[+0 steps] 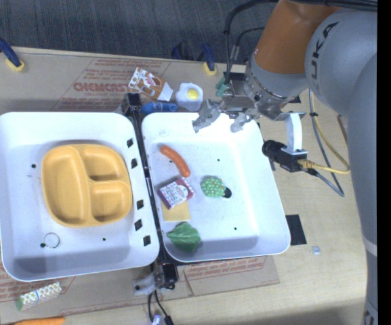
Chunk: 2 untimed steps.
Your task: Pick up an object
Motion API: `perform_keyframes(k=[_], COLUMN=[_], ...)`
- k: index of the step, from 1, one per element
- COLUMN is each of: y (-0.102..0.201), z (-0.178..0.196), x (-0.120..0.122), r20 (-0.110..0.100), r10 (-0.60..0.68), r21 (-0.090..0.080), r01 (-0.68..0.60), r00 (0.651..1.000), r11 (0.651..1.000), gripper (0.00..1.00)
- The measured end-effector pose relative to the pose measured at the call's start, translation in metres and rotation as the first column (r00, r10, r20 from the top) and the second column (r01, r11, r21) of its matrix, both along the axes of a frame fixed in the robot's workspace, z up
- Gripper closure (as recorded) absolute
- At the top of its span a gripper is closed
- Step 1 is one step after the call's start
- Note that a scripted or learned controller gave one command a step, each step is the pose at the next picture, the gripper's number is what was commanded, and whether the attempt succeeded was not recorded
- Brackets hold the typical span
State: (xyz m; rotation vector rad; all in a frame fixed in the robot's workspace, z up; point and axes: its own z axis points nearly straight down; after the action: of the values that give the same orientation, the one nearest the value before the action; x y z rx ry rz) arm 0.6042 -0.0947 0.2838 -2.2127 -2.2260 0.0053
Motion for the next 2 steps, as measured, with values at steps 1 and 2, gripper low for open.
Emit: perform_keyframes(k=[1,2], y=[0.018,0.002], z=[-0.087,-0.191], x=[-0.031,0.016], r20=[-0.002,-0.001], r10=[-0.019,0.083], r21=[0.0,0.001], r01=[0.019,-0.083], r00=[1.0,0.997], r11=[1.0,0.997], gripper=[0.0,0.0])
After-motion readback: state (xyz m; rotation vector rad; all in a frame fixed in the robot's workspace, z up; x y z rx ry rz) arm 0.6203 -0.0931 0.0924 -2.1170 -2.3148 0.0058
